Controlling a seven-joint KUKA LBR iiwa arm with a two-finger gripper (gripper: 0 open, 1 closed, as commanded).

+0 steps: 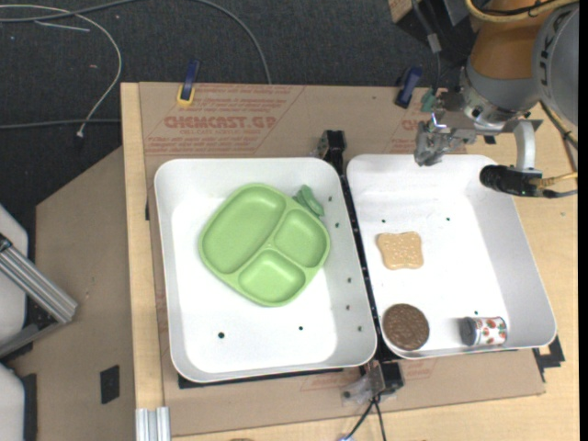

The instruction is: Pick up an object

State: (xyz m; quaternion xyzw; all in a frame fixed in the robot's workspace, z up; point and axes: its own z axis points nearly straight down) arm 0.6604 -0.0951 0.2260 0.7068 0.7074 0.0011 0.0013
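Nothing was lifted yet: the gripper (428, 152) hung over the far rim of the right bin (514, 237), its jaws' state impossible to tell, while the toast slice (400, 250), brown disc (405, 327) and small can (484, 331) lay untouched nearer the front.

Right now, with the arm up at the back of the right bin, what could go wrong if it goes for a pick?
1. The pincer sits near the right bin's far rim and could clip it descending.
2. The toast piece lies flat, so fingers may slide over it.
3. The small can lies on its side by the near wall and could roll away.
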